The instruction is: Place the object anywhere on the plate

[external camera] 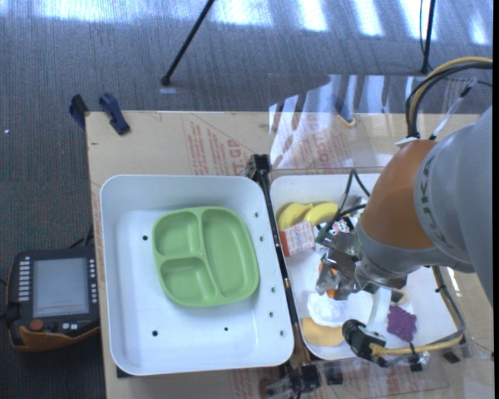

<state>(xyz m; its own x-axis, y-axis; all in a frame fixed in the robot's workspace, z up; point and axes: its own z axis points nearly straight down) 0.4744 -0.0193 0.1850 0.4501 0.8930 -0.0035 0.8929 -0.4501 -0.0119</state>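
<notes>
Plate (206,254) is what you must reach: green, with three compartments, it lies near the middle of the left bin (116,223), and nothing is on it. The gripper (333,277) hangs low in the right bin (449,306), near that bin's left wall, so the plate lies to its left across the two walls where the bins meet. You cannot tell from here if it is released or clenched, because the wrist hides it.

Close to the near edge of the right bin you see a flat yellow-orange piece (318,332), a white object (328,307) and a purple object (401,322). Farther, toward the far-left corner, are two yellow banana-like pieces (306,214) and a small red and white packet (298,238). I judge no object is lifted yet.
</notes>
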